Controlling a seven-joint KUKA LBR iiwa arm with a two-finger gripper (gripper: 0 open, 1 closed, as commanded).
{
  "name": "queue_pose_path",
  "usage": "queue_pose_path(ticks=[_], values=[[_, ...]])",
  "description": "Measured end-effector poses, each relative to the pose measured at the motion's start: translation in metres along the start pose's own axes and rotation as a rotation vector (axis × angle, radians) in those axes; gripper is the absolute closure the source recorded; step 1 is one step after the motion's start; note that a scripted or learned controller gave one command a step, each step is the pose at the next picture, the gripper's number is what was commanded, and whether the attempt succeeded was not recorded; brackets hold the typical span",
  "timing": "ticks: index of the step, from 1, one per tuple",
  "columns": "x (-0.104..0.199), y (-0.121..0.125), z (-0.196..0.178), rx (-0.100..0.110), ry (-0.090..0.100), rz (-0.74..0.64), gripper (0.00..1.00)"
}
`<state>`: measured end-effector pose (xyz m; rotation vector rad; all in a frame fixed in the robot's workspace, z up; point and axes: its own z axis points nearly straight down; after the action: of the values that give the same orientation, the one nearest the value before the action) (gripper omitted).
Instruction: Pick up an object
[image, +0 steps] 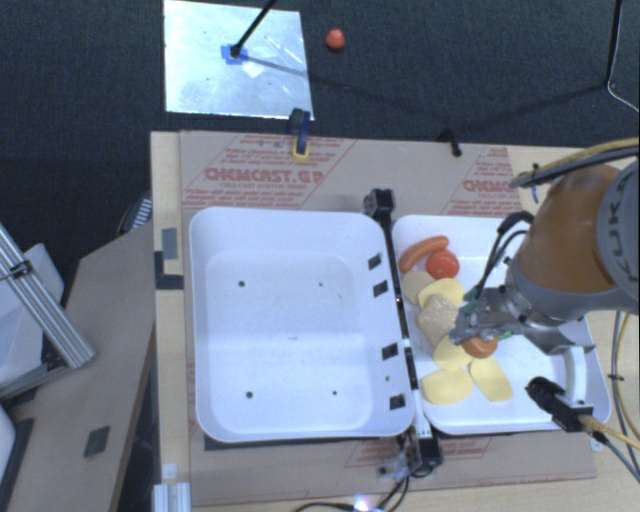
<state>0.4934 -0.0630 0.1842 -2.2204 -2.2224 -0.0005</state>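
The right bin (455, 422) holds a heap of toy food along its left side: an orange sausage (423, 250), a red tomato (443, 265), pale yellow pieces (441, 293), a tan bread-like block (437, 317) and more yellow slices (448, 386) toward the front. My gripper (477, 331) is low in this bin, just right of the tan block, over an orange-red piece (481, 347) that shows under its tip. The fingertips blend with the items below.
The left bin (290, 325) lies beside it, split off by a black-clipped divider (395, 310). Both bins rest on a cardboard sheet (260, 170). A small orange ball (335, 39) and a shiny plate (235, 60) lie beyond the bench.
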Motion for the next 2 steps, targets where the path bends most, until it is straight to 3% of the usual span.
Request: queue_pose_path(ticks=[1, 2], values=[[0.0, 0.099, -0.001, -0.01, -0.002, -0.006, 1.0], [0.02, 0.02, 0.0, 0.005, 0.001, 0.0, 1.0]])
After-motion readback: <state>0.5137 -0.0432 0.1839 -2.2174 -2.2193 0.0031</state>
